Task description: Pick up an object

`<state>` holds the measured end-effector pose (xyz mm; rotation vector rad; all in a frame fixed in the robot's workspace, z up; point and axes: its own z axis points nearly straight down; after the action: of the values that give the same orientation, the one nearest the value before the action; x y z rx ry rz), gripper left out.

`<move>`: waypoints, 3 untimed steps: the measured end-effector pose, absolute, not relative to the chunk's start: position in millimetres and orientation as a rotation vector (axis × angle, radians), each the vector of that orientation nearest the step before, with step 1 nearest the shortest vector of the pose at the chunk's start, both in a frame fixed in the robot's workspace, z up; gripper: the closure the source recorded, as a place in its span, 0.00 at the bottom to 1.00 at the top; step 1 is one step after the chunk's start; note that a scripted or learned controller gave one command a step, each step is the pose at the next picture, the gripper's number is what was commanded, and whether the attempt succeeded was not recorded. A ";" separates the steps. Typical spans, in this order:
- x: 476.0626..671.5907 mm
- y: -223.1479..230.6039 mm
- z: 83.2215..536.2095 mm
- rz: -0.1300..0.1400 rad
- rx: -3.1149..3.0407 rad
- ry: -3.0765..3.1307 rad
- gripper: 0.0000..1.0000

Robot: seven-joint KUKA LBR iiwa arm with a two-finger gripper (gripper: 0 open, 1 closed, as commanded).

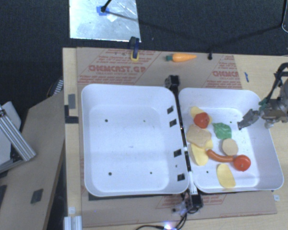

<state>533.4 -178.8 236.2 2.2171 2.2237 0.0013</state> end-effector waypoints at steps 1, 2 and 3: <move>539.5 -87.6 82.4 0.010 2.213 2.230 0.00; 591.9 -83.1 85.2 0.004 2.214 2.225 0.00; 591.8 -83.1 95.7 0.005 2.214 2.224 1.00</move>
<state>591.8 -83.1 95.7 2.2139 2.2244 0.0049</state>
